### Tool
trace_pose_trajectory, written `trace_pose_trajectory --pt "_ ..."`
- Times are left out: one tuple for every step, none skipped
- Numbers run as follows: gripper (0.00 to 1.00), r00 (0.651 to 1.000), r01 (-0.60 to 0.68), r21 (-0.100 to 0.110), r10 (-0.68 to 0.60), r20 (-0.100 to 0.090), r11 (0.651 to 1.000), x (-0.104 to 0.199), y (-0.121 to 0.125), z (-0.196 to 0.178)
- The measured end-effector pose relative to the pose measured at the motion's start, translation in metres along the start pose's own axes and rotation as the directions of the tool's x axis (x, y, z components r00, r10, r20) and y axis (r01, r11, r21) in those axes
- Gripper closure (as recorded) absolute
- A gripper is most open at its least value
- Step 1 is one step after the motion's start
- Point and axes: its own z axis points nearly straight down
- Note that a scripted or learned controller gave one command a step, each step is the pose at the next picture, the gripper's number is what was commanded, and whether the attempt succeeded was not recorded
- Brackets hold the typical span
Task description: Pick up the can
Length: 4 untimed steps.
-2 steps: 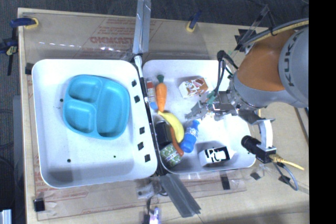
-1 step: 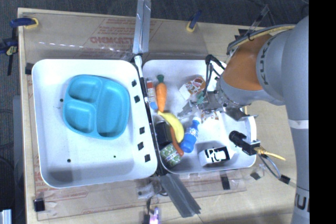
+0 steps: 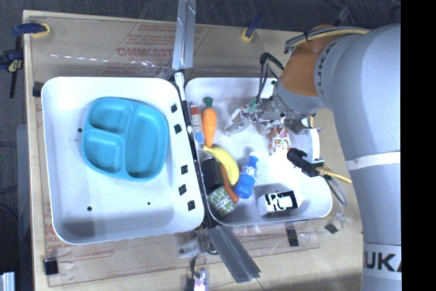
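The can (image 3: 221, 201), with a green patterned side, lies in the right bin (image 3: 310, 204) at its front left corner, against a banana (image 3: 225, 163) and a dark bottle (image 3: 210, 172). My gripper (image 3: 245, 116) hangs over the back middle of the same bin, above bare white floor. It is to the right of a carrot (image 3: 209, 126) and well behind the can. Nothing shows in its grasp. The grey arm with its orange band (image 3: 300, 75) comes in from the right and covers the bin's right side.
A small blue bottle (image 3: 246, 177) and a black-and-white box (image 3: 278, 201) lie right of the can. A red-and-white packet (image 3: 278, 140) sits under the wrist. The left bin (image 3: 61, 201) holds a blue divided tray (image 3: 126, 138).
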Motion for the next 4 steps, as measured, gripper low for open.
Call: trace_pose_trajectory --pt "0.00 0.991 0.133 0.023 -0.133 -0.005 0.991 0.003 0.038 -0.006" --pt "1.00 0.990 0.140 0.020 -0.140 0.001 0.990 0.003 0.039 -0.017" --pt "1.00 0.978 0.208 -0.002 -0.208 0.000 0.978 0.065 -0.001 -0.028" --pt "1.00 0.978 0.210 -0.001 -0.210 0.000 0.978 -0.001 -0.027 0.000"
